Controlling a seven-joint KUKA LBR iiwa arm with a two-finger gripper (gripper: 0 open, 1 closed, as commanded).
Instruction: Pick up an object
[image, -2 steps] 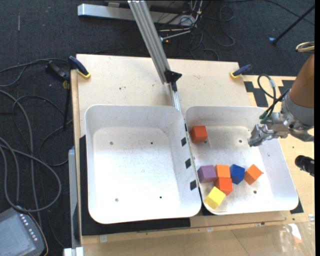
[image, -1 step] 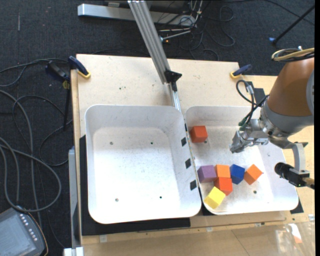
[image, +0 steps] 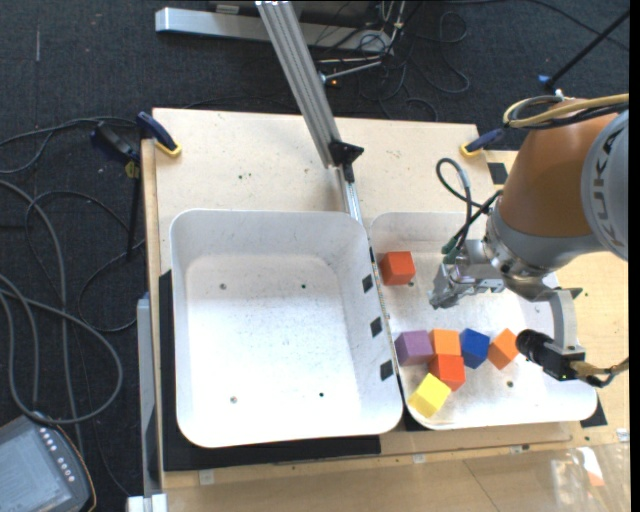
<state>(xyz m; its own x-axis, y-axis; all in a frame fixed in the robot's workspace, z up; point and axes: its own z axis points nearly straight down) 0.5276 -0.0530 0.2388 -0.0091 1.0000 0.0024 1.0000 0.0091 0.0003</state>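
One fixed camera looks down at a slant from above the pale wooden tabletop (image: 260, 150), far enough to take in both shallow white plastic bins (image: 270, 240), the arm entering from the right

Your arm (image: 575, 185) presents a broad orange band over a grey casing, with dark lettering partly visible at the frame's right edge. Your wrist hardware is silver-grey metal. Black and green cables (image: 462, 205) loop beside it; a yellowish cable lies across the top.
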